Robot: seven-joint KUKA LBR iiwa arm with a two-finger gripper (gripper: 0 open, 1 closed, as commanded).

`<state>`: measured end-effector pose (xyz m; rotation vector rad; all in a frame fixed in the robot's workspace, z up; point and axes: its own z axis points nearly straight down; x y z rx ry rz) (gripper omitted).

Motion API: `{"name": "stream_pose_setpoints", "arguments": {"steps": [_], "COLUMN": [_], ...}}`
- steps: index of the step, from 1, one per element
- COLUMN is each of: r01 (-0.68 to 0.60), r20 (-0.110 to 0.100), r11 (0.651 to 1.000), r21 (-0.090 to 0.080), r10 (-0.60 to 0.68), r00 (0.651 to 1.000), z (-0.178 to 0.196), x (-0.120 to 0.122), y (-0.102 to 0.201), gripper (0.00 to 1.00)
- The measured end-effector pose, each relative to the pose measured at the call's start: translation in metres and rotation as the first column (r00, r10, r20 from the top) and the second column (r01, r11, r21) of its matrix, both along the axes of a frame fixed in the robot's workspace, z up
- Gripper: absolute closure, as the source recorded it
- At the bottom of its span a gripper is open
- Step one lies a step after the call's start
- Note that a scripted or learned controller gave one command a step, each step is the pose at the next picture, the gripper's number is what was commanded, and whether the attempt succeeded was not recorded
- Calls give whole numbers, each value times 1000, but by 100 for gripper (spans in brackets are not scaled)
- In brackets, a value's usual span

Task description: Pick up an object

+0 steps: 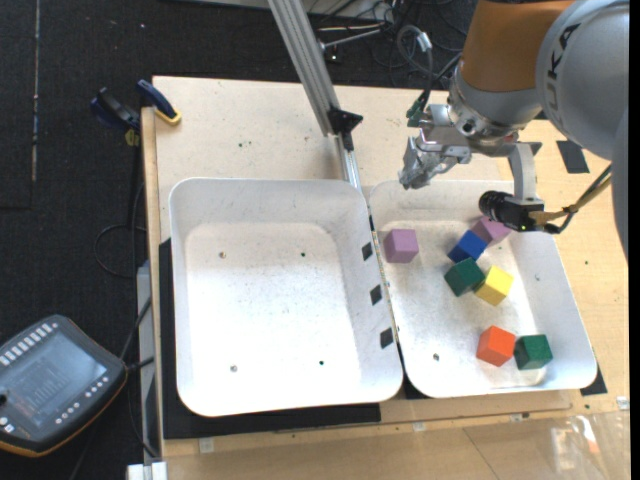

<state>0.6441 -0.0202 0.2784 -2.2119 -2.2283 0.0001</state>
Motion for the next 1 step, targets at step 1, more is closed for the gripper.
{"name": "stream_pose_setpoints", "arguments": {"steps": [1], "r01": [-1], "r20": [0], "r11": [1000], "r21": [1], "r10": [1], "r00": [1000], "z": [-10], "x": [-5], "y": [62], "gripper": [100]}}
